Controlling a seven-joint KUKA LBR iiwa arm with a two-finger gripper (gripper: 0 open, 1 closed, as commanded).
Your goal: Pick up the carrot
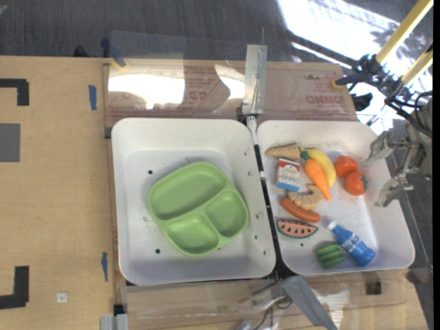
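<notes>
the carrot [317, 177] lies in the right bin [395, 243], long axis slanting, narrow tip toward the lower right, beside the banana [323, 165]. the claw [393, 170] hangs at the bin's right edge, fingers spread, holding nothing.

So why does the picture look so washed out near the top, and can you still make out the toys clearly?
In the camera view, strong light glares off the clear sheet behind the bins and off the floor at upper right; the left bin is bright but readable; the carrot and banana in the right bin stay distinct; the claw at the right edge looks pale and blurry.
</notes>
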